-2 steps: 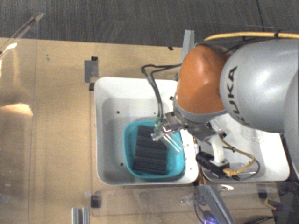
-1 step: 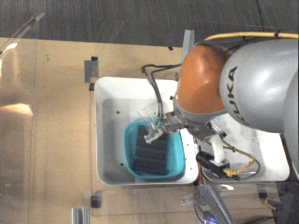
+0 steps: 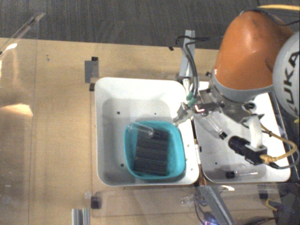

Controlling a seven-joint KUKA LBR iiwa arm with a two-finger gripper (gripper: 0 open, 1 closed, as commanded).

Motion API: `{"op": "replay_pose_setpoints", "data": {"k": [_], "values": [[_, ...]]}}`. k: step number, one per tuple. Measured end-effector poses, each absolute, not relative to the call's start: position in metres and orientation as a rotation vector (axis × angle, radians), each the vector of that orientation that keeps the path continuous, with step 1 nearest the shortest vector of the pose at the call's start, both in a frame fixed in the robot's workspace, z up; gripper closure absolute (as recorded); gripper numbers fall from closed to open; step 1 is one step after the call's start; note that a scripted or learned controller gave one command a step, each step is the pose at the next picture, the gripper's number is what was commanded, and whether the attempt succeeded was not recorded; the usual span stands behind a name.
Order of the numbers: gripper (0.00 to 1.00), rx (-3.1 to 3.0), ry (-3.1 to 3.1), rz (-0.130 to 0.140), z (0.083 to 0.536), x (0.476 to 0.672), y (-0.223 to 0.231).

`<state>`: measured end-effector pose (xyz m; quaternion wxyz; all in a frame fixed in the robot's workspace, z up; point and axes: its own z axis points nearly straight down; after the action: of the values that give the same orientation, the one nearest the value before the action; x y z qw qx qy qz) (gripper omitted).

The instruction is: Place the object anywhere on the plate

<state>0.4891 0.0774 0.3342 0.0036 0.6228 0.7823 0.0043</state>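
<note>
Glossy teal plastic plate holds a ribbed, matt dark object; smooth white plastic bins sit on a pale wood-look surface.

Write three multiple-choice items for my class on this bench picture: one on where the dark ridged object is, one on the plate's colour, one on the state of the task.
1. Where does the dark ridged object lie?
A. On the plate, in the left bin
B. In the right bin
C. On the bench outside the bins

2. What colour is the plate?
A. Red
B. Teal
C. Yellow

3. How does the task stand?
A. The object is on the bench
B. The object hangs from the arm
C. The object rests on the plate

Answers: 1 A, the object sits inside the plate's rim. 2 B, the rim is blue-green. 3 C, the object lies flat on the plate, apart from the arm.
</note>
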Motion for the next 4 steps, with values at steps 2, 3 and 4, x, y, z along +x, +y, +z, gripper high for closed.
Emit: {"op": "replay_pose_setpoints", "data": {"k": [2, 3, 4], "values": [[1.0, 1.863, 2.527, 0.005, 0.22, 0.515, 0.102], [0.0, 1.863, 2.526, 0.005, 0.22, 0.515, 0.102], [0.0, 1.852, 2.526, 0.011, 0.352, 0.506, 0.0]]}}
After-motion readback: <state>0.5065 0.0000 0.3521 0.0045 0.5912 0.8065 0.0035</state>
